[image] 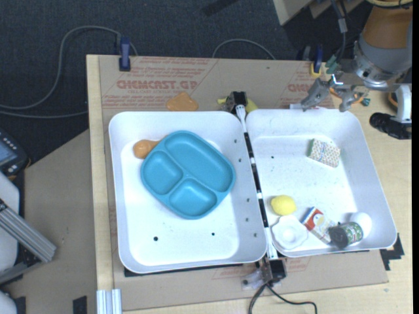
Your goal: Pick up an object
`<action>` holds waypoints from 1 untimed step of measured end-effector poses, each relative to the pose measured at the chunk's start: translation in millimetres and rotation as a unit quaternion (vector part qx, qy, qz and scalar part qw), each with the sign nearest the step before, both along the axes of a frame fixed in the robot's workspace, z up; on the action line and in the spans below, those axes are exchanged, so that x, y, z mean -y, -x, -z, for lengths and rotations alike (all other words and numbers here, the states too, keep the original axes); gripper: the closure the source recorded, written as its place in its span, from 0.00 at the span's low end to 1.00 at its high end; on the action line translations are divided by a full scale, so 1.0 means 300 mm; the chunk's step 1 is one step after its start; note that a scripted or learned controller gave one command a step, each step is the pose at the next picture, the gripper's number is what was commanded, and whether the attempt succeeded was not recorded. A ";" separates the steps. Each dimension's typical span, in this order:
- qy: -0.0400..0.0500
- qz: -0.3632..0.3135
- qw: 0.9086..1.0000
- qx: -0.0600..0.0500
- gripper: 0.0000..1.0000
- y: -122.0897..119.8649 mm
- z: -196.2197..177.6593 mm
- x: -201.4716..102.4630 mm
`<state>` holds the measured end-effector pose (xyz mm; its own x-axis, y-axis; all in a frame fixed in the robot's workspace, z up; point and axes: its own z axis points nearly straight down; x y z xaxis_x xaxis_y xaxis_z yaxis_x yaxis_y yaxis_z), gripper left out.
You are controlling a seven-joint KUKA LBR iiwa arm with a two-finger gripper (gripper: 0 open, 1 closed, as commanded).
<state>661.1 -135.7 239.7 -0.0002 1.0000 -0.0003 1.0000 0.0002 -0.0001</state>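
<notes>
The jaws (330, 91) stand spread apart with nothing between them, hanging above the far edge of the right bin (366, 175), near its far right corner. Just inside that corner lies a patterned sponge (325, 152). Along the bin's near edge sit a yellow ball (283, 205), a white cup (290, 234), a red-and-white packet (314, 220) and a small can (345, 233), close together. The left bin (131, 234) carries a blue divided plate (187, 173) and, at the plate's far left, an orange lump (143, 148). The arm (386, 31) enters over the tabletop's (105, 110) far right corner.

Bright, even overhead light, soft short shadows, mild glare on white bins (131, 241), slightly soft focus throughout.
</notes>
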 end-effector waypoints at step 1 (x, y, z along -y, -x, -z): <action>0.002 0.002 1.000 0.002 0.00 0.020 -0.049 0.261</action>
